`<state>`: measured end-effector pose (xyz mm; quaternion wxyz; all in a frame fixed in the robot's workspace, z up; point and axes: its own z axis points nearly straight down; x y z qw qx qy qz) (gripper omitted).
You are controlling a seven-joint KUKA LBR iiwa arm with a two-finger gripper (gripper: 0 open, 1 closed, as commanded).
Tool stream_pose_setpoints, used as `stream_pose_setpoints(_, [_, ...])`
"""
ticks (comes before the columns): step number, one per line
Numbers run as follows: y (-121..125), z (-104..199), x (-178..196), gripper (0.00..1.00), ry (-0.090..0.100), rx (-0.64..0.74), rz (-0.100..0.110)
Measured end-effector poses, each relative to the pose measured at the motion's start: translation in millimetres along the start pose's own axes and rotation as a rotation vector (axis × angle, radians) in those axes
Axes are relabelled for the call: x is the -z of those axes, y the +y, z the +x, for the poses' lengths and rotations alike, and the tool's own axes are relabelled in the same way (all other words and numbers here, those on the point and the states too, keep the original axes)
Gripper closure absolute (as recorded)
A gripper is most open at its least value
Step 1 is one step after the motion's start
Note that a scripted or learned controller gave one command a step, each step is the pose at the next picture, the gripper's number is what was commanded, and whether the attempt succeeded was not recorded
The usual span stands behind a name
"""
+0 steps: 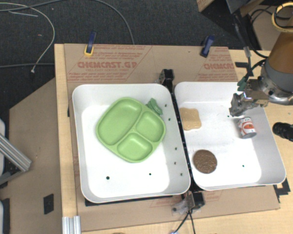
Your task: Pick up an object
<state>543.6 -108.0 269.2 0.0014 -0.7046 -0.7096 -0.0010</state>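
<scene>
At the near edge of the desk (136, 213), a black clamp (195, 199) sits at six o'clock where the two white bins meet. In the right bin (263, 172), the nearest thing is a round brown cookie-like disc (205, 161), lying flat toward the bin's seven o'clock corner. Beyond it, at about nine o'clock in that bin and close to the left wall, lies a tan, squarish slice that looks like toast (190, 119). At roughly two o'clock from the disc, a small can with a red and white label (246, 126) lies on the bin floor, well apart from both other pieces.

The left bin (83, 145) holds a light green divided plate (131, 129) with three compartments, resting near the bin's centre. A small dark green object (155, 106) touches the plate's rim at one o'clock; what it is cannot be told.

The end effector (238, 106) hangs just above and beside the can, at its eleven o'clock. Whether it is released or clenched cannot be told, and nothing is seen between its tips. The grey arm with its orange band (285, 52) comes in from three o'clock.

Farthest off, two blue clips (91, 42) pin the cardboard sheet at the desk's twelve o'clock edge.
</scene>
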Motion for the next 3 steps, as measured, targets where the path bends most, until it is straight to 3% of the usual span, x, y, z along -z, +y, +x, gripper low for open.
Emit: stream_pose_setpoints(3, [13, 158, -1, 1.0, -0.002, -0.001, -0.001])
